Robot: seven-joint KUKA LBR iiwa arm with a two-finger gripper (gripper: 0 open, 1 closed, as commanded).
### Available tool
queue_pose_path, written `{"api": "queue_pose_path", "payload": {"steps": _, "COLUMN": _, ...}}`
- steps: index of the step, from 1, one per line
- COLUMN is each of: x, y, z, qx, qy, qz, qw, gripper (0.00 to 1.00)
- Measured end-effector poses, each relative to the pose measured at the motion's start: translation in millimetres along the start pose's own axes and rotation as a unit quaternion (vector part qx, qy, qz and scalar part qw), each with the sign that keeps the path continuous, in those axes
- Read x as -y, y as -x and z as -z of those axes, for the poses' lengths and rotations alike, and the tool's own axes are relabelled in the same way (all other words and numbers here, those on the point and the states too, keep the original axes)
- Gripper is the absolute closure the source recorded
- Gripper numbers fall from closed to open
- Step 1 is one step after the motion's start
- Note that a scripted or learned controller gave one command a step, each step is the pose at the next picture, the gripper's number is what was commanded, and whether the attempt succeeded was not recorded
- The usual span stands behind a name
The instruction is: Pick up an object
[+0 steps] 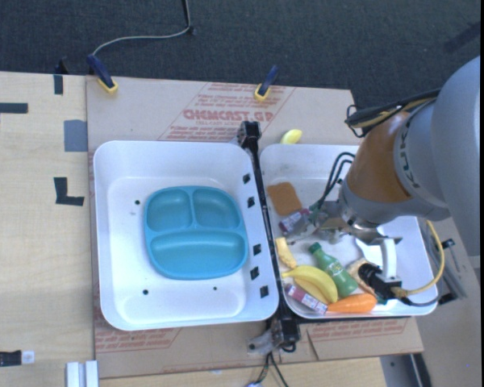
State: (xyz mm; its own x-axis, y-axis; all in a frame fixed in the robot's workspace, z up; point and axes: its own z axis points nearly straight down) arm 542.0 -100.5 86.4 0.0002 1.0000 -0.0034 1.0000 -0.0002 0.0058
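My gripper reaches down into the right bin, below the orange band of the wrist. It hangs near the bin's middle, just right of a small purple and red item and below a brown block. A green bottle lies close below it. Further toward the front lie a banana, an orange carrot, a yellow piece and a wrapped bar. Nothing shows clearly inside the gripper.
The left bin holds a blue divided plate. A black divider runs between the bins. A small yellow object lies on the cardboard just behind the right bin. The arm's bulk covers the right bin's far right part.
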Motion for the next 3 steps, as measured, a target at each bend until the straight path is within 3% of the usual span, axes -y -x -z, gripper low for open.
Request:
{"api": "queue_pose_path", "payload": {"steps": 1, "x": -65.1, "y": -0.9, "z": 0.7, "qx": -0.001, "qy": -0.003, "qz": 0.001, "qw": 1.0, "gripper": 0.0}}
{"api": "queue_pose_path", "payload": {"steps": 2, "x": 18.9, "y": -2.8, "z": -0.1, "qx": -0.001, "qy": -0.002, "qz": 0.0, "qw": 1.0, "gripper": 0.0}}
{"api": "queue_pose_path", "payload": {"steps": 3, "x": 18.2, "y": -2.0, "z": 9.5, "qx": 0.0, "qy": -0.001, "qz": 0.0, "qw": 1.0, "gripper": 1.0}}
